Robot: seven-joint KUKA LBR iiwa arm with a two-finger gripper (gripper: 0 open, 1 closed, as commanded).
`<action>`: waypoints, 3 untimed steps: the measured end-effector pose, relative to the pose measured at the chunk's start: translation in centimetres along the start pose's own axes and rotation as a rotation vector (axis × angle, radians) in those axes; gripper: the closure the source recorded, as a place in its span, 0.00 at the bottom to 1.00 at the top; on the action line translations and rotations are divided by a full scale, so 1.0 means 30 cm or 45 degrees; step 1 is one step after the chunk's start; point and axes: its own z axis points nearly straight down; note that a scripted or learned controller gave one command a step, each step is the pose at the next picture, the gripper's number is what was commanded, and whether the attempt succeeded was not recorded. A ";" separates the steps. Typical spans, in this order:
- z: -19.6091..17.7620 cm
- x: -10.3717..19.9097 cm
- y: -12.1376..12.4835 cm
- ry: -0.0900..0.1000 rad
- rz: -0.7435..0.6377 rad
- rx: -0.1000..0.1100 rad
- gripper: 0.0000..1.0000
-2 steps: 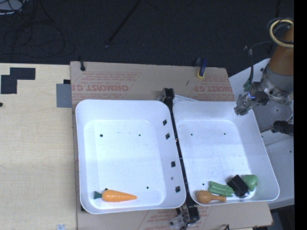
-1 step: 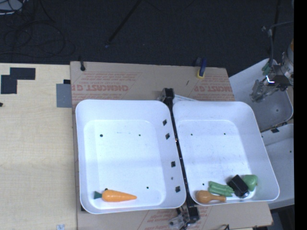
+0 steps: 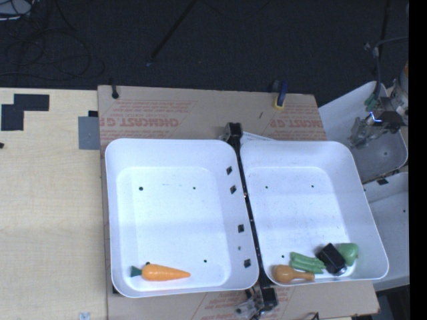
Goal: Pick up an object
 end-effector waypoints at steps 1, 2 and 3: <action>0.083 0.004 0.020 0.000 -0.005 0.001 1.00; 0.105 0.006 0.033 0.000 -0.008 0.000 1.00; 0.178 0.007 0.072 0.000 -0.009 0.001 1.00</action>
